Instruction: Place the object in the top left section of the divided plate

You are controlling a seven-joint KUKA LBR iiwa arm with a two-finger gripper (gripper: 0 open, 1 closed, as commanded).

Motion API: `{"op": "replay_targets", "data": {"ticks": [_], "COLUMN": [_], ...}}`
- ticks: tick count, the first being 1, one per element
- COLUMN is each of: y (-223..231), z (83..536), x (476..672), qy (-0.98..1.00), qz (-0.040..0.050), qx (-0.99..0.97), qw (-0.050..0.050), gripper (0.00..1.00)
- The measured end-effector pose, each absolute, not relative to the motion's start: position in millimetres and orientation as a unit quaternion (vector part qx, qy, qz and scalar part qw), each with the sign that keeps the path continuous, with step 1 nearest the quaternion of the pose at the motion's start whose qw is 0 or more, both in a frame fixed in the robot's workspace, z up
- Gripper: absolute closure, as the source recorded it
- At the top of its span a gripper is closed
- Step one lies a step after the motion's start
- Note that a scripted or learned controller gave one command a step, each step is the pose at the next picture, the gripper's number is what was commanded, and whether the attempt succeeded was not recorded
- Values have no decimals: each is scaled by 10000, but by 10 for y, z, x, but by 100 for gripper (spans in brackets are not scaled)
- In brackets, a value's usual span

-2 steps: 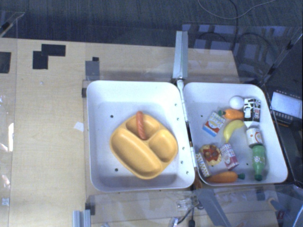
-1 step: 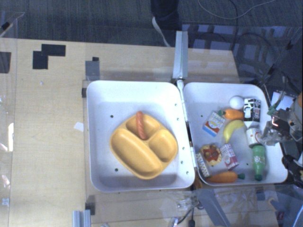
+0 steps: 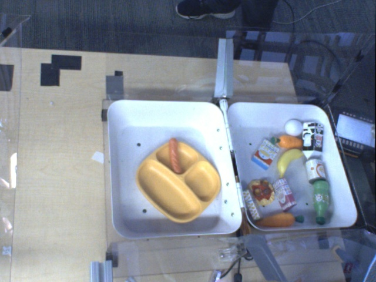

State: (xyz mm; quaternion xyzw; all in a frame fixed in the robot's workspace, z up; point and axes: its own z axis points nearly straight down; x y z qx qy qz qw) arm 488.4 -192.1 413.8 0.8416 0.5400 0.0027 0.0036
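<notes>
no gripper to judge, so i cannot tell its grip. the hot dog (image 3: 174,155) lies in the yellow divided plate (image 3: 170,198), top left section, in the left bin (image 3: 123,216). placing looks done; next seems only a check.

Bench top (image 3: 59,157): pale wood-look surface, smooth, matt, faint grain. Left bin (image 3: 123,216) and right bin (image 3: 346,213): white plastic, smooth, soft sheen on the rims. Divided plate (image 3: 176,201): yellow plastic, glossy, highlights along its ridges. Sausage (image 3: 174,155) on the plate: orange-red, smooth plastic look. Banana (image 3: 287,161): yellow plastic, slight gloss. Green bottle (image 3: 321,201): shiny plastic. Egg (image 3: 292,126): white, smooth, bright highlight. Small cartons (image 3: 265,153): printed, paper-like, matt. Post (image 3: 224,69) between the bins: grey metal, dull brushed finish. Floor (image 3: 117,10) beyond the bench: dark carpet, rough weave.
</notes>
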Motion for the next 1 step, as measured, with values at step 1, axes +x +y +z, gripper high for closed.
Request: {"op": "replay_targets", "data": {"ticks": [1], "y": [-1958], "z": [4363], "x": [5717], "qy": [5811], "qz": [20], "qx": [8138], "qw": [31], "gripper": [100]}}
